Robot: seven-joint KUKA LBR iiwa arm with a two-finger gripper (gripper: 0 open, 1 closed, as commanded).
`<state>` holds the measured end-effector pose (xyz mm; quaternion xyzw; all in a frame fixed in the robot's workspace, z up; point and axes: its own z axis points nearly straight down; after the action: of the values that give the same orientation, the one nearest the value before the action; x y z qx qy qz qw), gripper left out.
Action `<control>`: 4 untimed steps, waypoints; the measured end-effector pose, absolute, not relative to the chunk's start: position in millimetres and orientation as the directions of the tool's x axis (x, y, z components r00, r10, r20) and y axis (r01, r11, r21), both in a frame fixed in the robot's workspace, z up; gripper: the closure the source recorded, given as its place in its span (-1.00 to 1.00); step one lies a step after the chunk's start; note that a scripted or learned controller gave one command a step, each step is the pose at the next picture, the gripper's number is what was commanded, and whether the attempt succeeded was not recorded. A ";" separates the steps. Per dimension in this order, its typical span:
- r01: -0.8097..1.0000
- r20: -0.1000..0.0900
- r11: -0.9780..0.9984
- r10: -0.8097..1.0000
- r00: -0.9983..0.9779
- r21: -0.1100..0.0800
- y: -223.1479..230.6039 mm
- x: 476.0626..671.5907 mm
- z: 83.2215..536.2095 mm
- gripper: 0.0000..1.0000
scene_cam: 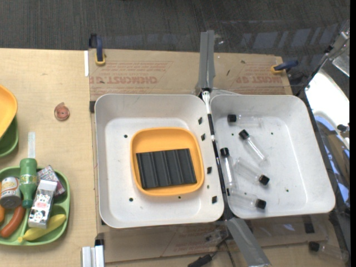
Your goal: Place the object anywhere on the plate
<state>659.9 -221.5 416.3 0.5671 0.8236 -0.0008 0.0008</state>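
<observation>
As read from the left edge of the camera view to the right:

table [44, 77]: light wood, carries everything listed here.
yellow bowl [5, 113]: cut off by the left edge, sits over something green.
green tray [58, 224]: bottom left, holds toy food.
tray contents: small can [9, 188], green bottle [28, 178] standing upright, white carton [40, 204], red sausage [12, 222], yellow banana [41, 231]. All packed close together and touching.
pink disc [62, 112]: small, alone on bare wood, between the bowl and the left bin.
cardboard sheet [144, 71]: lies under both bins, printed lettering along its far strip. A blue clamp [95, 42] sits at its far-left corner and a second clamp [283, 67] at its far right.
left bin [111, 149]: white and shallow, with the plate in its middle.
plate [142, 143]: yellow-orange, rounded square, sits flat on the bin floor well clear of the walls.
black ribbed slab [167, 167]: the task's thing. It lies flat on the plate, a little toward the near side, ribs running front to back, fully inside the rim.
right bin [300, 160]: white, touching the left bin along the centre seam.
vials [253, 146]: clear tubes with black caps, five caps countable, scattered lying down in the left half of the right bin. One runs along the wall by the seam.
</observation>
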 end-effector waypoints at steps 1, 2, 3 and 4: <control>0.843 -0.003 0.537 0.843 -0.537 0.001 -221.6 660.0 441.3 1.00; 0.615 -0.001 0.789 0.615 -0.789 0.000 -222.1 659.8 440.9 1.00; 0.615 -0.002 0.789 0.615 -0.789 0.000 -222.2 659.8 441.0 -1.00; 0.503 -0.002 0.865 0.503 -0.865 0.001 -213.1 643.6 361.7 -1.00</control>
<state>643.6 -213.1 361.7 0.2602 0.9655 0.0001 0.0012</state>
